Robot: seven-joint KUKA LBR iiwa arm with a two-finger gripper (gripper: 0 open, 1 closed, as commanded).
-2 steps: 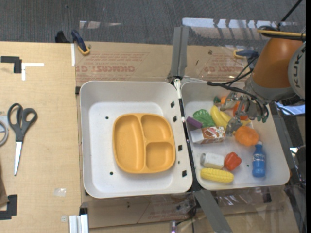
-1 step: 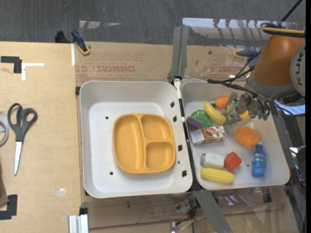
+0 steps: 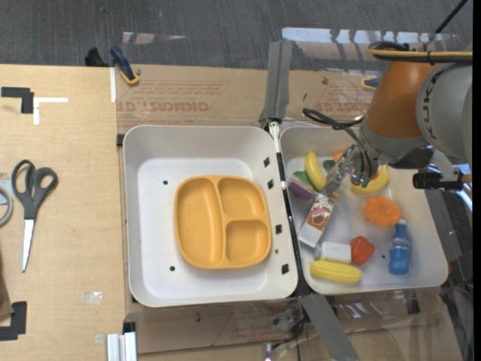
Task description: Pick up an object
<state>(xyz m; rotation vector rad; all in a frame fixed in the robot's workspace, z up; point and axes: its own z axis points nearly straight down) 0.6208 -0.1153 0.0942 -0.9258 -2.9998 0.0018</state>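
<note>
In the right bin (image 3: 434, 273), upper middle, the gripper (image 3: 352, 173) hangs over a white tube (image 3: 318, 216) lying between two bananas (image 3: 314, 170); whether its fingers are spread, I cannot tell. Left of centre, a yellow divided plate (image 3: 222, 221) fills the left bin (image 3: 143, 216).

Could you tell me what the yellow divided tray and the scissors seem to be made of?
The yellow divided tray looks like moulded plastic: one even colour, rounded edges, soft sheen. The scissors appear to have bright metal blades and dark, probably plastic, handles.
</note>
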